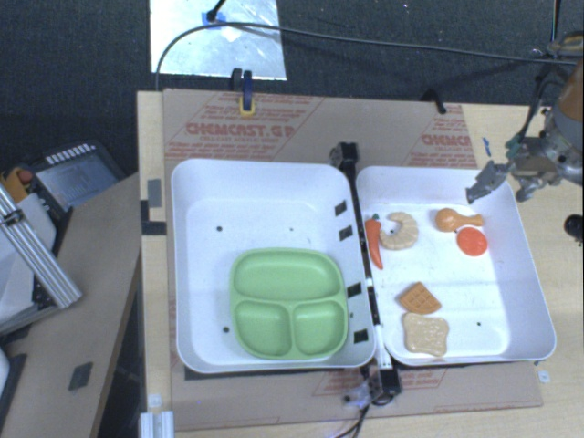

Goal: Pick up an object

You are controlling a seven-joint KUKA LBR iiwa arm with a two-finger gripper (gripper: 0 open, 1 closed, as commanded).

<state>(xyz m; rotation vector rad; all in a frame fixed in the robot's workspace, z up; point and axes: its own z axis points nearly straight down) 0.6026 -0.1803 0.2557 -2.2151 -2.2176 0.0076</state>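
The right bin (525,290) holds several toy foods. An orange carrot (373,242) lies along its left wall, with a pale curled shrimp (399,230) beside it. A brown drumstick (454,218) and a red round slice (472,241) sit near the back right. A waffle-like cracker (419,297) and a slice of toast (425,334) lie toward the front. My gripper (505,188) hovers over the bin's back right corner, just above and right of the drumstick. It is open, with nothing between its fingers.
The left bin (201,245) carries a green three-part plate (288,302) in its front half. A black clamp (347,156) sits where the two bins meet at the back. Cardboard lies under both bins.
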